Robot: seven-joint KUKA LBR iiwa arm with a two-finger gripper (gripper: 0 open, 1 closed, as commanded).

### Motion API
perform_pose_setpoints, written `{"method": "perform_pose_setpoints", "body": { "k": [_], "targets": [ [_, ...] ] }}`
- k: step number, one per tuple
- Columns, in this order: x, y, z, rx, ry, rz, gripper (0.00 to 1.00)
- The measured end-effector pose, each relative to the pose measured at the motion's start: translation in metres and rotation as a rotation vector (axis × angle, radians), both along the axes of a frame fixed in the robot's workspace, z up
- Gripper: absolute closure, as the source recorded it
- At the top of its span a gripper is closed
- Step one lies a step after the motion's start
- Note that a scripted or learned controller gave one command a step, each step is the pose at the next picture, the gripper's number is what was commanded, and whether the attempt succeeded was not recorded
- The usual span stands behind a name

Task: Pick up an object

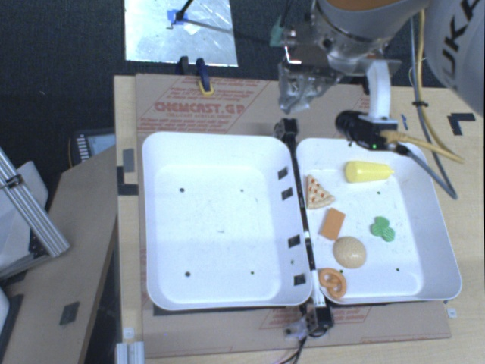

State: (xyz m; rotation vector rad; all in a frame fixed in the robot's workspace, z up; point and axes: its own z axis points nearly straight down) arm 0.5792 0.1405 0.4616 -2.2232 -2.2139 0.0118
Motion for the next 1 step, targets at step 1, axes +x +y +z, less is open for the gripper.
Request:
{"method": "perform_pose_setpoints", "body": {
  "k": [1],
  "targets": [
    [-0.0315, 0.0668, 0.0200, 0.006, -0.011, 0.015, 1.00]
  ]
}}
